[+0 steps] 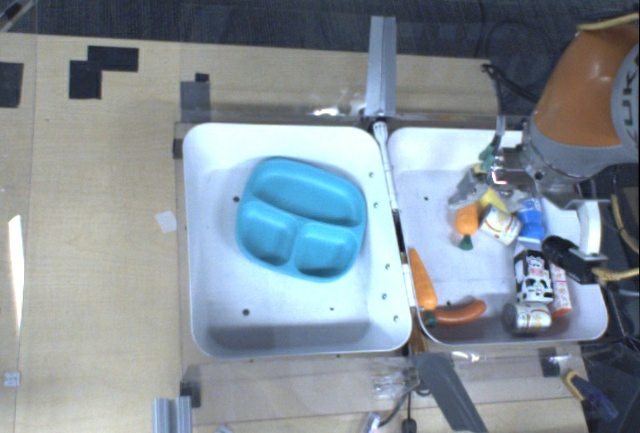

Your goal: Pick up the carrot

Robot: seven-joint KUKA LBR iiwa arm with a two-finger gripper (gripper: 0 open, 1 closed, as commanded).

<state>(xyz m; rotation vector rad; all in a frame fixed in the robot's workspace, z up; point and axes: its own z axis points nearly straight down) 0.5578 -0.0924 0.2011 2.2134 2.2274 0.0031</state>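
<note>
A long, tapered orange carrot (422, 281) lies along the left wall of the right bin (430, 166), pointing toward the back. My gripper (488, 185) hangs over the middle of that bin, up and to the right of the carrot and well apart from it. Directly below the gripper sits a shorter orange piece with a green stub (466, 221). The wrist hides whether anything sits in the gripper.
A red-brown sausage (458, 312) lies at the right bin's front, close to the carrot's near end. A yellow-white item (497, 224), a blue bottle (530, 219) and a labelled can (535, 286) crowd its right side. A blue divided tray (300, 216) sits in the left bin (215, 251).
</note>
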